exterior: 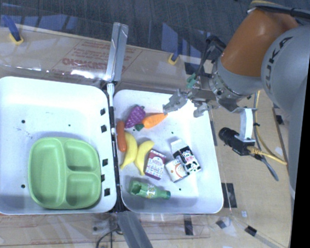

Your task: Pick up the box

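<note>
Approach step: the hand (187,104), fingers spread and holding nothing, hovers upper centre; next it must drop toward the box (155,165) at lower centre.

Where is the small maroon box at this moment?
The maroon box lies in the right bin, near its middle, between the bananas on its left and the white cow-print carton on its right, above the green bottle.
</note>
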You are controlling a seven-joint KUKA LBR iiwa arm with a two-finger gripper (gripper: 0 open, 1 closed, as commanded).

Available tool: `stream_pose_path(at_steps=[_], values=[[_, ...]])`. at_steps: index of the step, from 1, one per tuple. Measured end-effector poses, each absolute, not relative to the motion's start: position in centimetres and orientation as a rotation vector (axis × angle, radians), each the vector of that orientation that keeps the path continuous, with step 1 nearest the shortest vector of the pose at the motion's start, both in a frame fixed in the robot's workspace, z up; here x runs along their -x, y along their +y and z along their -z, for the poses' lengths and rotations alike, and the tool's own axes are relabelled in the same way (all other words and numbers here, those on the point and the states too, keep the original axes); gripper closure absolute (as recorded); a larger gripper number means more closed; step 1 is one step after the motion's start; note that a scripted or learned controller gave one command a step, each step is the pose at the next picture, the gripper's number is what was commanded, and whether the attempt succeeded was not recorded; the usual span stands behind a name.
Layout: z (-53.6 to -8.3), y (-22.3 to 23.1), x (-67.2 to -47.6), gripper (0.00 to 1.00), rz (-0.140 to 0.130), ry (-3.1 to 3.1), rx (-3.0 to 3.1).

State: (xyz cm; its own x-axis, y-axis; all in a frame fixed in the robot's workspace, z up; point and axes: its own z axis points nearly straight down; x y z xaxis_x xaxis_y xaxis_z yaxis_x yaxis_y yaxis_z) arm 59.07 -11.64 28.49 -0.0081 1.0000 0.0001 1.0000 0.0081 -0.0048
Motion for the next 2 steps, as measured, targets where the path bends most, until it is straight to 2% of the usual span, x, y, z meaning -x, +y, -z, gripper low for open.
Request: stream_pose_path(at_steps=[1,2], values=[[-14.4,-9.6,-54.6,0.0,-0.007,-2.056,2.369],[-9.0,-14.2,-53.0,0.0,-0.004,-2.177,2.258]])
